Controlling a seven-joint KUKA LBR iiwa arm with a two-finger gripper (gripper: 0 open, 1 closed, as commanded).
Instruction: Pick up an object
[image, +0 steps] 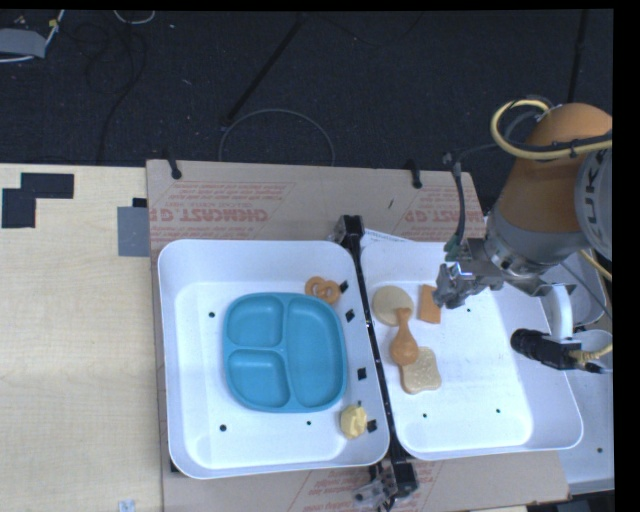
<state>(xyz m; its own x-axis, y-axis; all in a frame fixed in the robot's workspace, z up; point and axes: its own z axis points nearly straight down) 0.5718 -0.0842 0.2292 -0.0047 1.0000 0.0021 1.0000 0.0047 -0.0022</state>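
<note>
Orange block (429, 305) sits on the floor of the right bin (500, 420), just beside the gripper (455, 290) on its left and a little lower; this looks like the likeliest thing to be picked, though that is a judgement from how close the two are. Whether the block touches the gripper or only lies next to it is hard to say from this slanted view.

Nothing shows between the gripper's tips, so the pick does not look done. The block rests flat in the bin, not lifted. What is left, as far as can be judged, is the whole grasp: getting around the block, closing, and raising it.

Further left of the gripper lie a tan spoon (397, 318) with a round bowl and, below it, a pale slice of bread (421, 371), touching the spoon's handle end. Well to the left, past the divider, the left bin (190, 300) holds a blue divided plate (281, 350), a small pretzel (323, 290) near the plate's upper edge, and a yellowish lump (353, 421) at the lower corner.

The gripper is small, dark and partly masked by the wrist and cables above it, so I cannot tell whether it is parted or closed. The arm's upper part is cut off at the right.
</note>
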